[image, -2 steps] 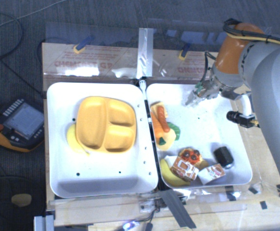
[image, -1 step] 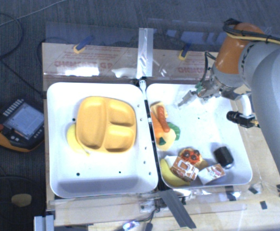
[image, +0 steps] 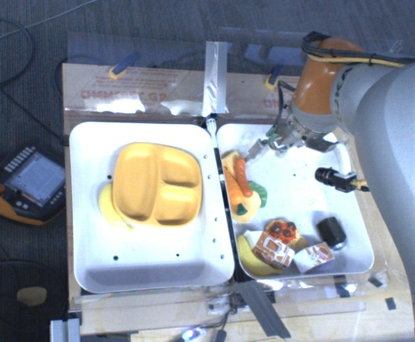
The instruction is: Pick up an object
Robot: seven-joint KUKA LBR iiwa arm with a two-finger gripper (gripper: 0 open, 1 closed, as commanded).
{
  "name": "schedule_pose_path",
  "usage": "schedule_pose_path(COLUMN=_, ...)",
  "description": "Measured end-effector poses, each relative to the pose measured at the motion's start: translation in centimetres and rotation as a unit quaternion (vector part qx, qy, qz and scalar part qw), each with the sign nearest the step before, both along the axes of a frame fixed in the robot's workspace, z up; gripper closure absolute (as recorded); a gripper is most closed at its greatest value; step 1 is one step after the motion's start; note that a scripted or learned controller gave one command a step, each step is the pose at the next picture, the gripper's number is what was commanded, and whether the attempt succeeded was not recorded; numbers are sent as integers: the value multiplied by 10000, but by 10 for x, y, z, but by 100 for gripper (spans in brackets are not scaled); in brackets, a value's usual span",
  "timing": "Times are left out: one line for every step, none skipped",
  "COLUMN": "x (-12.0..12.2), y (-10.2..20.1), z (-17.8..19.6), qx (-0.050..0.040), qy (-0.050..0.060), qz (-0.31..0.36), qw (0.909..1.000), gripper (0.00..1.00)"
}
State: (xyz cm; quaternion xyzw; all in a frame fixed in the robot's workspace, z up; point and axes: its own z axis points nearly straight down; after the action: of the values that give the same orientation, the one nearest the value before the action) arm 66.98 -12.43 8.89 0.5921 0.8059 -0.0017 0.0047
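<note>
Arm: grey with an orange band, reaching in from the right over the top of the right bin.
Gripper: low over the upper left part of the right bin, pointing toward the carrot; whether it is open or closed cannot be told, and nothing shows in its grasp.
Carrot: a slim orange toy with a green leafy end, lying on a yellow piece at the right bin's left wall, just below the gripper.
Other items in right bin: a banana at the front left, a printed packet lying on it, a small white box beside that, and a black object near the right side.
Left bin: holds a yellow divided tray, turned upside down.
</note>
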Motion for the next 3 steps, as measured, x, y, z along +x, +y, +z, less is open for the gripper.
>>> schedule_pose_path(x=-1, y=12, z=0, qx=-27, qy=7, qz=204, qw=9998, gripper=0)
schedule_pose_path(x=1, y=16, z=11, qx=-2, qy=-19, qz=217, qw=9998, gripper=100)
schedule_pose_path(x=1, y=16, z=11, qx=-1, qy=-15, qz=218, qw=9998, gripper=0)
